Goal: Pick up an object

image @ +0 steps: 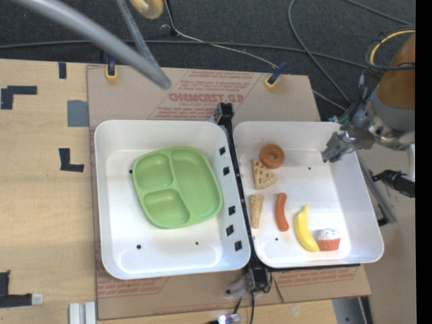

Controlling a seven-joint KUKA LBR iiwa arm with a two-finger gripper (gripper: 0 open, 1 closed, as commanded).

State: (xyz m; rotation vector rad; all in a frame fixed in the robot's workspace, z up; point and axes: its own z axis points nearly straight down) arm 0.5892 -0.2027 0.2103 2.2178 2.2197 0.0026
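We see the gripper [335, 148] at the right rim of the right bin [351, 201], hanging from the grey wrist with its orange band. It is dark and small in our view, and we cannot tell how it stands, nor do we see anything in its grasp. Its tip sits just over the bin's upper right edge, well apart from the food toys.

Going from the near edge back, the right bin is a shallow, smooth white plastic tray with rounded corners. Nearest to us lies a small cupcake [328, 239] with white topping and an orange-red base, touching the curved yellow banana [305, 229] beside it. Just behind them rests a short red sausage [281, 212], glossy and rounded at both ends, and to its left a tan cone [256, 209], tapered toward us. Further back we find a wedge of pizza [262, 174], pale with reddish specks, and beyond it a brown doughnut [272, 156], ring-shaped with a clear hole.

The left bin [118, 201] holds a light green plate [177, 186], matte plastic, divided into three compartments, lying flat and slightly turned.

Both bins rest on a sheet of brown cardboard [202, 93] with red print, laid over a pale wooden bench [40, 181].
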